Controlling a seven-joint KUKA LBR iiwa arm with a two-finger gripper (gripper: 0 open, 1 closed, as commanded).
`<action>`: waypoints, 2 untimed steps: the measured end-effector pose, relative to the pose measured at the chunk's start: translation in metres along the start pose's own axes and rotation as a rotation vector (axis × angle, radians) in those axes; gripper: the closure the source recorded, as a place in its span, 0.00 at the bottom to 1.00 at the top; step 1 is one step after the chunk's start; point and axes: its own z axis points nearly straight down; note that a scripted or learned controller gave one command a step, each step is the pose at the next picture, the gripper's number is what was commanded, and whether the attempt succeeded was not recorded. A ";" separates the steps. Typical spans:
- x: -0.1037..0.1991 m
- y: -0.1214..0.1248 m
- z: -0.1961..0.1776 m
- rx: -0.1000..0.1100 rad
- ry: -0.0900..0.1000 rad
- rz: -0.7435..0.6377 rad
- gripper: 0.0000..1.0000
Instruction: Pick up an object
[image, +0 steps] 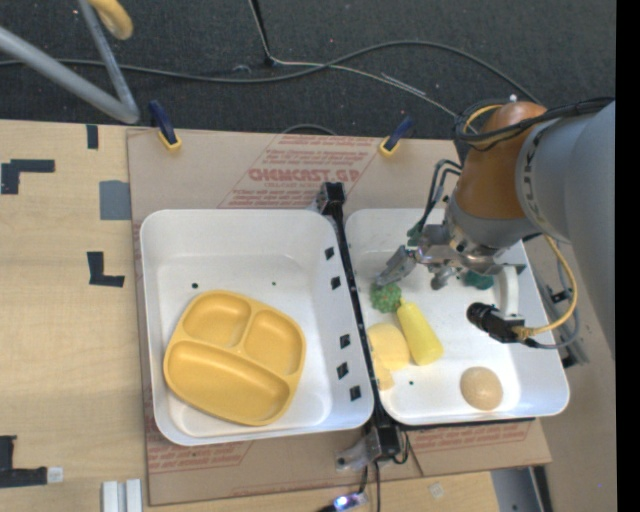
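**Above the right bin, a pick is being lined up**

Nearest the camera, in the right shallow white plastic bin (545, 395), a round beige egg-shaped object (481, 387) lies by the front corner, with a pale yellow wedge-shaped block (388, 348) and a yellow cylindrical corn-like piece (420, 334) just beside each other farther in. Beyond them sits a small green leafy lump (386, 296), touching the yellow piece's upper end. The two-finger gripper (418, 266) hangs just above and beyond the green lump, fingers spread, nothing between them. A clean grasp is best made by centring over the lump before descent, so the neighbouring yellow piece is not nudged. In the left bin (160, 240) a yellow three-compartment plastic tray (235, 355) rests. Both bins sit on brown cardboard (280, 170), clamped at the far edge, with dark carpet and cables beyond.
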 end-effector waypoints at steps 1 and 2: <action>0.000 -0.001 0.058 -0.002 0.000 -0.001 0.00; 0.001 -0.001 0.048 0.001 0.002 -0.003 1.00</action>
